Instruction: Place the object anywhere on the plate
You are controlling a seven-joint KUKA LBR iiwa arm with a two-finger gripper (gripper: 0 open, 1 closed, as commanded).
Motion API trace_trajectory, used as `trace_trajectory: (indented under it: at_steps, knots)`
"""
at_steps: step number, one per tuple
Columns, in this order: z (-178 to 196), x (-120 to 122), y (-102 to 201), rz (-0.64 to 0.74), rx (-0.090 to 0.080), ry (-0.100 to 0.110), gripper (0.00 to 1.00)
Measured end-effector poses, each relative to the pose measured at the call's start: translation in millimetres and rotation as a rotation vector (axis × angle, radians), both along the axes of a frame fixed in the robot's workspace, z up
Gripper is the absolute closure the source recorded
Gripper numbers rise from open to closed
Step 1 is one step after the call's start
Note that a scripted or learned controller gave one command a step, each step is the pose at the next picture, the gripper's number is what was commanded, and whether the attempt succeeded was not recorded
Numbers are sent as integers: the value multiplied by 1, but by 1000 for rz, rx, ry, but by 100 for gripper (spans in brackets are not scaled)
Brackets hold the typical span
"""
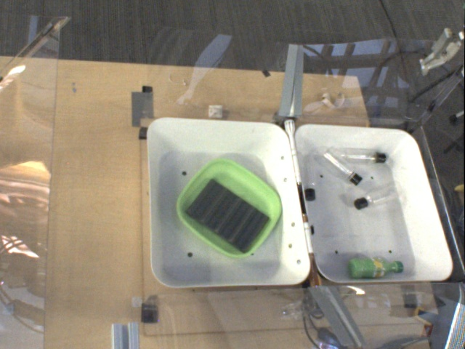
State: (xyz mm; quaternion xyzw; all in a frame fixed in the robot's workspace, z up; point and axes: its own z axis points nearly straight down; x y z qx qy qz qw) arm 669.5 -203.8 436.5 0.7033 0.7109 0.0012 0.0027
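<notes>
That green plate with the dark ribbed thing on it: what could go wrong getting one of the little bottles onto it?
1. The three clear vials with black caps lie close together, so a grab may nudge or catch two.
2. The small green bottle lies against the right white bin's near wall, leaving little room for fingers.
3. The dark ribbed slab covers most of the green square plate, so an object could roll off.

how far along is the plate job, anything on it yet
Done: the green plate in the left bin carries a dark ribbed block. In hand: nothing visible. Left: the green bottle and three clear vials lie in the right bin.
</notes>
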Motion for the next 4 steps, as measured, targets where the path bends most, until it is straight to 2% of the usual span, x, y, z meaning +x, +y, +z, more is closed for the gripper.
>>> trace_trajectory:
  at_steps: [1,2,3,4]
  knots:
    - [-2,0,0,267,-1,2,0]
    - [0,-50,-1,195,-2,-1,0]
    - [-1,-15,0,340,-2,0,0]
    - [-110,-12,53,241,0,1,0]
